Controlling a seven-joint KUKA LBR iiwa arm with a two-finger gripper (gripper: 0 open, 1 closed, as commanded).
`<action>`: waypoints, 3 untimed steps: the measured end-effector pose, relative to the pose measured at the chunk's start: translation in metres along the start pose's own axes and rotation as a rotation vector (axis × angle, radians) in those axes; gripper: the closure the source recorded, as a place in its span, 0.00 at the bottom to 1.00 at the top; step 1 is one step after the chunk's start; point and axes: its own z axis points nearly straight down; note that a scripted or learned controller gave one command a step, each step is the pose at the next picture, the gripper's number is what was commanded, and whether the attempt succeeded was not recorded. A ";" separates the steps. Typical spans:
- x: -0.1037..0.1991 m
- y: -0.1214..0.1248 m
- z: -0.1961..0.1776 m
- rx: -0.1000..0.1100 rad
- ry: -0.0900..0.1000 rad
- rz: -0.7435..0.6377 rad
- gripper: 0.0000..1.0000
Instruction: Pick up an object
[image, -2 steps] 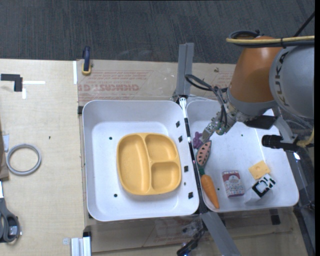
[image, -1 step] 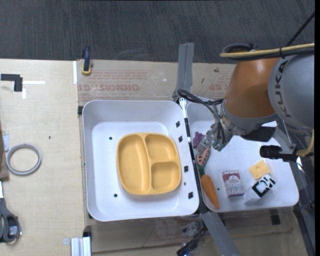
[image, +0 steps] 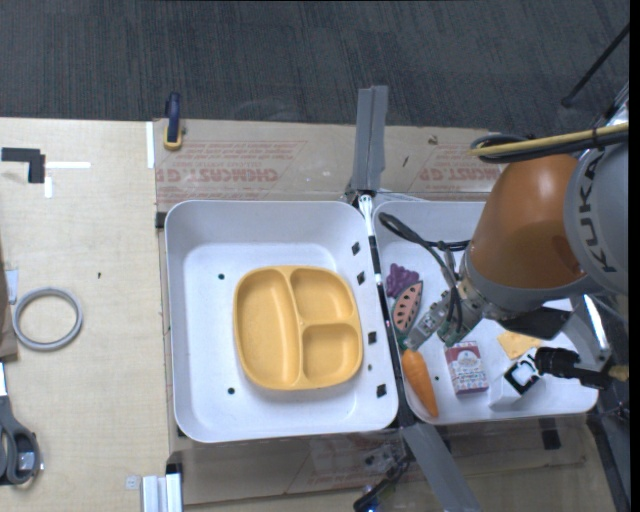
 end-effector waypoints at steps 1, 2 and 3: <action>0.006 0.016 0.000 0.000 0.000 -0.012 1.00; -0.015 -0.018 0.001 0.001 0.000 0.358 1.00; -0.015 -0.017 0.001 0.001 0.000 0.358 0.00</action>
